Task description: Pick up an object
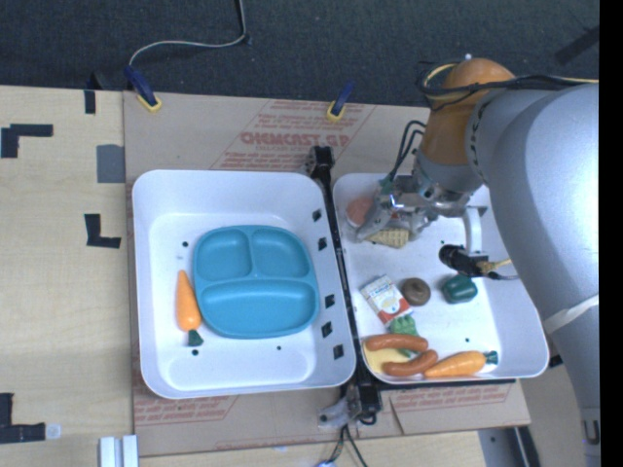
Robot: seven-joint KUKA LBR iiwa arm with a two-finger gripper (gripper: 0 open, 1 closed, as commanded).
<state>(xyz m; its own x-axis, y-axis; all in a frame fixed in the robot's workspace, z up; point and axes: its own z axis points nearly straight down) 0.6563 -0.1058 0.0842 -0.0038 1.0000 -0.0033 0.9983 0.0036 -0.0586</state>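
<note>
We saw the arm (526, 163) cover much of the right bin (531, 343), and we could not tell how the gripper (394, 210) stood where it hung low at that bin's far left corner. Under it lay a pinkish piece (361, 209) and a yellow corn-like piece (391, 236), both hard to make out. Nearer lay a small carton (384, 297), a brown disc (416, 291), a green piece (458, 288), a hot dog (397, 350) and a carrot (458, 363). The left bin (161, 197) held a blue divided plate (256, 282) with another carrot (187, 303) just beside it.

Dark carpet floor (292, 17); pale wood bench (58, 261); cardboard sheet (243, 134).
</note>
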